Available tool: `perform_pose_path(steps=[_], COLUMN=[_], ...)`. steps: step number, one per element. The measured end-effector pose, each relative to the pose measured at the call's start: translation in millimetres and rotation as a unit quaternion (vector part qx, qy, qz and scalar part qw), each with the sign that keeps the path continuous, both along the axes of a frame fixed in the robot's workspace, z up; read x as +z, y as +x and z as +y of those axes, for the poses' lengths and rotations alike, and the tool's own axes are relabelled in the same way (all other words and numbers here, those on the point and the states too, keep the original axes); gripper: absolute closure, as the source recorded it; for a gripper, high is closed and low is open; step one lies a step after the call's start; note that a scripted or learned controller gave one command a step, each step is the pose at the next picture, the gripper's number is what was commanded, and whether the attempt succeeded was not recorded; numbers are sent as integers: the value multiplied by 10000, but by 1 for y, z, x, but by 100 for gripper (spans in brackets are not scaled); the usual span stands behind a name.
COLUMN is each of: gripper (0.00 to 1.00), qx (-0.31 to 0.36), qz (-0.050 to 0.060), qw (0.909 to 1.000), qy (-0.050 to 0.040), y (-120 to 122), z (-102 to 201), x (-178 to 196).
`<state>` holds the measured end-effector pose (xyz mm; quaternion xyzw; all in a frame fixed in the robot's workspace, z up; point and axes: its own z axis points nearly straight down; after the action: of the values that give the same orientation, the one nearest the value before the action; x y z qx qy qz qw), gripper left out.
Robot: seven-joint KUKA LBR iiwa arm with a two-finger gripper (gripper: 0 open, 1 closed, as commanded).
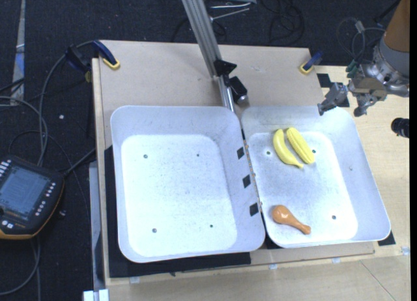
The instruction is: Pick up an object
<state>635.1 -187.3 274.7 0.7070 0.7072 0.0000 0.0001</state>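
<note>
nothing picked up yet; the gripper [344, 100] is poised above the far right corner of the right bin [365, 182].

the fingers are seen spread apart with nothing between them, so the grasp is judged not yet begun; the descent, closing and lift are all left to do. two candidate objects lie in the right bin: a yellow banana bunch [293, 146], made of two curved fruits pressed side by side, is found in the upper middle of the bin, fairly near the gripper; an orange drumstick-shaped toy [290, 219], bulbous at one end and tapering to a thin handle, is set near the front edge, well apart from the bananas. both are seen lying flat and unobstructed. the left bin [179, 182] sits beside it on the desk [163, 75].
</note>
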Motion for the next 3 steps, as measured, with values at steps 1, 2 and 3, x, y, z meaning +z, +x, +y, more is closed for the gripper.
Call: perform_pose_path(steps=[1,2,3], gripper=[0,0,0], qx=[2,2,1], qz=[27,27,23], qw=[10000,10000,10000], qy=[7,7,5], y=[4,5,3], z=[1,6,7], x=[-62,-125,-178])
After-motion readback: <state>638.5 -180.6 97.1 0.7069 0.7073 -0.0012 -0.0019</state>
